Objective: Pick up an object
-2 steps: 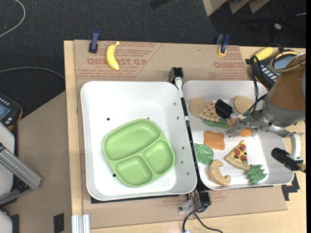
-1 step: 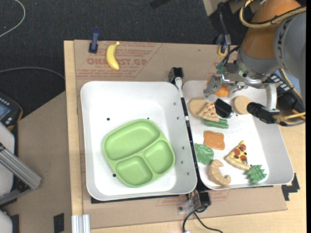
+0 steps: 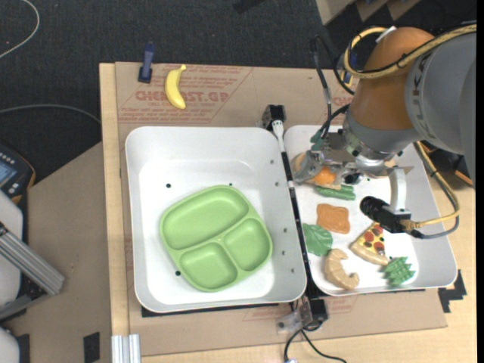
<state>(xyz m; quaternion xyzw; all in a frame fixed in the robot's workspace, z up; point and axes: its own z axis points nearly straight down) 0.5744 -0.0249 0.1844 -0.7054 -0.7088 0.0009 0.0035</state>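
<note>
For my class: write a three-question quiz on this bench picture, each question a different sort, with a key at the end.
1. True or false: the green tray lies in the left bin.
2. Multiple choice: where is the banana? A) in the right bin B) on the cardboard behind the left bin C) on the green tray
3. Fill in: the gripper is low over the back of the right bin, just above an ______ coloured item.

Key
1. True. The tray has three compartments.
2. B.
3. Orange. Whether the item is held cannot be told. The pizza slice and the croissant lie nearer the front.
</note>
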